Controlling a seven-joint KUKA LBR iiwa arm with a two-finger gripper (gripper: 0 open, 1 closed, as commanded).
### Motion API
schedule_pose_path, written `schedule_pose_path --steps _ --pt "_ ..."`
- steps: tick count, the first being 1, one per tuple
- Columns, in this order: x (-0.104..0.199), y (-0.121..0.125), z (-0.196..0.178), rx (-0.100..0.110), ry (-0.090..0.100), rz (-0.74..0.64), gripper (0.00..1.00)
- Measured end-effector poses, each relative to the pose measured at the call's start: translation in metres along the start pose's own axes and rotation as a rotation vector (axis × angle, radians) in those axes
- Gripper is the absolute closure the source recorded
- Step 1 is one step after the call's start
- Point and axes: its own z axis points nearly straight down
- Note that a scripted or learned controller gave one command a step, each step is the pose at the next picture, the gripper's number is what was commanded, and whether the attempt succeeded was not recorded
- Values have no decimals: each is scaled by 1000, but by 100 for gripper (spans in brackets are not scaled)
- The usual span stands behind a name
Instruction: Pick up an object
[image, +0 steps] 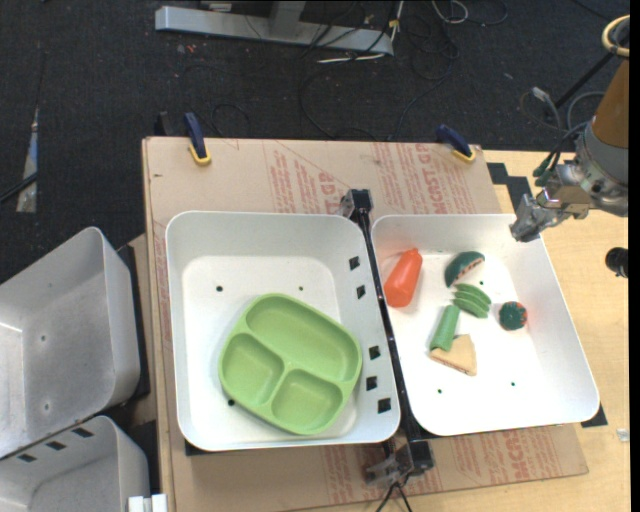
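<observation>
Tool poised at the right bin's far corner, nothing picked yet.

Left bin holds a green tray. In the right bin lie an orange piece, green stick, wedge and round green piece. The tool, whose opening I cannot tell, hovers over the rim; the orange piece has open floor around it, likely easiest.

A cardboard-topped table carries two white bins side by side, the left bin holding a green divided plate, with blue and yellow clamps at the board's far edge and black cables lying on dark carpet beyond
</observation>
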Motion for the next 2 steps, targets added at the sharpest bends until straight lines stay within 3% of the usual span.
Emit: schedule_pose_path --steps 2 --pt "96 -23 2 7 4 -6 100"
